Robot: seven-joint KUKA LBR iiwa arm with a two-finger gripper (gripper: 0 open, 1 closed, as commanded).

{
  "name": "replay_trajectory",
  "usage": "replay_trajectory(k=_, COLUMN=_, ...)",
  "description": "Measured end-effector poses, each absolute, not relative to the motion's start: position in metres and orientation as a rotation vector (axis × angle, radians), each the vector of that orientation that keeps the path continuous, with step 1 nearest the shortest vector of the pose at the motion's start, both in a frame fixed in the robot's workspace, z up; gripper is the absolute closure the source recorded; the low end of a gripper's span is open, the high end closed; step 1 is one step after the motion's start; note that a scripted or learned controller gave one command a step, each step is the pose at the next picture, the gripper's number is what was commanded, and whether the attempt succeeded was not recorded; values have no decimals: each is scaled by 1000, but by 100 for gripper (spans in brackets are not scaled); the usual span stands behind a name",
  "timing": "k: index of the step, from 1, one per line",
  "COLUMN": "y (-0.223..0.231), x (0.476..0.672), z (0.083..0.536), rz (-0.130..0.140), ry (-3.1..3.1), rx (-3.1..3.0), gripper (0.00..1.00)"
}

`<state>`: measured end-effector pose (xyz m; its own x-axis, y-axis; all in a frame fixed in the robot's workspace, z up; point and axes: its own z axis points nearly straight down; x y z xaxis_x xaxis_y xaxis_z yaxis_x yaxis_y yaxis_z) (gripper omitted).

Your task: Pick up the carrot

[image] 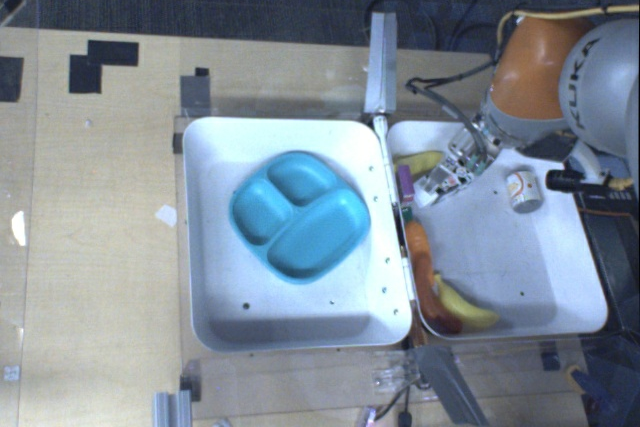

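Orange and tapered, the carrot (417, 248) lies tight against the left wall of the right-hand shallow white bin (560, 260), just above a yellow banana (465, 305), which leaves little room on its wall side. Near it, the tool (440, 177) hangs over the bin's upper left with nothing visibly in it, though I cannot tell how far it is open.

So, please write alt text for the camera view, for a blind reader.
The arm's tool hangs low in the right bin, just above the carrot lying by its left wall near two bananas. The left bin holds a blue divided plate.
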<state>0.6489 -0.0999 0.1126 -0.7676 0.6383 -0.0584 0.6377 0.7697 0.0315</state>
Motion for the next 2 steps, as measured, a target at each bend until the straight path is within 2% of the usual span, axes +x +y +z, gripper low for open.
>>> replay_trajectory(k=1, y=-86, x=590, z=93, rz=8, ry=2937, rx=1046, gripper=0)
replay_trajectory(k=2, y=-115, x=652, z=88, rz=3, ry=2994, rx=913, gripper=0)
